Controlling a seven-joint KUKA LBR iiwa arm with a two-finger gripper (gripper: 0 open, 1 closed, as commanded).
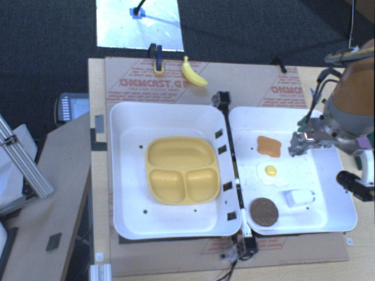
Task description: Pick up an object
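Orange toy food (269, 146), a small flat slab, is lying in the upper left part of the right bin (334, 224), and we are judging it the nearest candidate to the gripper (300, 143), which is hanging just to its right, low over the bin floor. We cannot tell how the jaws are standing; the slab is not between them. We are guessing it is light, stiff plastic with a smooth, slippery skin, so we are favouring a pinch across its short sides, fingers going down to the floor either side.

Below it a fried egg (269, 172) is lying very flat and looking hard to get under. A brown round patty (264, 211) is sitting at the bin's lower left, and a small white block (300, 198) is resting just right of it, pale against the white floor.

Left of the divider, the left bin (126, 215) is holding a yellow divided plate (179, 170), three compartments, nothing in them. A banana (193, 74) is lying outside, above the bins in the upper middle of the frame.
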